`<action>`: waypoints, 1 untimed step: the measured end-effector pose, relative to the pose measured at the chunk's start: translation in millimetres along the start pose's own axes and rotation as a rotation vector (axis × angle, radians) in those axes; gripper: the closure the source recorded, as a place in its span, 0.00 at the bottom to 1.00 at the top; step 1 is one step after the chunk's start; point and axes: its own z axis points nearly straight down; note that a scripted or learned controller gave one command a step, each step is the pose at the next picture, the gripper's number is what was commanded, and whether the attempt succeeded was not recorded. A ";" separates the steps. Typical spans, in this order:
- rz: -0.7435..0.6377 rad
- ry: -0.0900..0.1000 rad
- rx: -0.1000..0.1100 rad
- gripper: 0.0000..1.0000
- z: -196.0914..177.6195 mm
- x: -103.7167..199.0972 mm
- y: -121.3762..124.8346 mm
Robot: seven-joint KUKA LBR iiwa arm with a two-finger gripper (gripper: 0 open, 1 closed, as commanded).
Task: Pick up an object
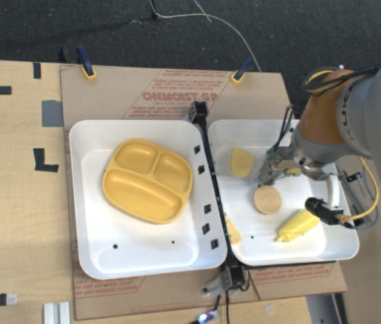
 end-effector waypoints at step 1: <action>0.002 -0.001 -0.006 1.00 -58.7 -5.1 -5.9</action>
